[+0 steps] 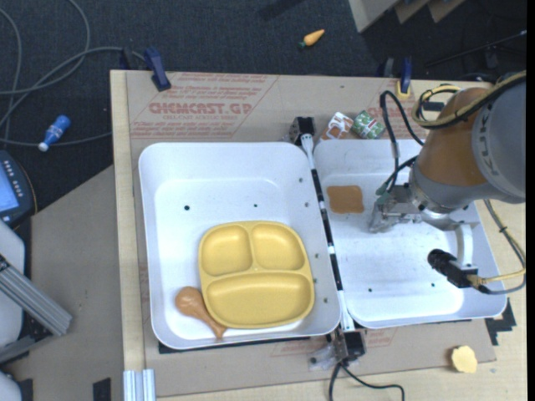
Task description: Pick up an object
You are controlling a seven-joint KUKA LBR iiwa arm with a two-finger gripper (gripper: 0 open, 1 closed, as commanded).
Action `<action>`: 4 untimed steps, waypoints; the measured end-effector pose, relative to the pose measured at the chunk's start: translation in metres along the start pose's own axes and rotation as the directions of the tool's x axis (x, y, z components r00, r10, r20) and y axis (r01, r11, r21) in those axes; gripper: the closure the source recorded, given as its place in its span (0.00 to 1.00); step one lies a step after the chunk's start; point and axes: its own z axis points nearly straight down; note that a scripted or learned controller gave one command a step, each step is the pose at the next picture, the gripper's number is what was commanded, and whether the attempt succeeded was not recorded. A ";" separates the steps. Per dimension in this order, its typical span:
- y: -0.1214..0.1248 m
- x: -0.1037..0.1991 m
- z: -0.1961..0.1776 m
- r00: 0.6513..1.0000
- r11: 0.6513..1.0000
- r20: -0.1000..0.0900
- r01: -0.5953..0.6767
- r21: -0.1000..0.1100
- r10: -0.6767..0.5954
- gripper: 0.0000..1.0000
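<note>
Claw [383, 220] hangs low in the right bin [418, 303], just right of the brown slab [344, 198]; you cannot tell its state. Nothing seen gripped. Judged step: approach. Your next move calls for shifting left over the slab, then descending.

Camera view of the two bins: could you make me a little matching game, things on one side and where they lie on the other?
Things:
1. yellow divided plate
2. brown toast slice
3. orange drumstick toy
4. gripper

Places:
A. right bin, near the divider
B. middle of the left bin
C. left bin's front corner, beside the plate
D. over the right bin, right of the toast

Pairs: 1-B, 2-A, 3-C, 4-D
</note>
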 end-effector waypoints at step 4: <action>0.072 0.001 -0.002 1.000 1.000 0.004 0.006 -0.013 -0.006 0.00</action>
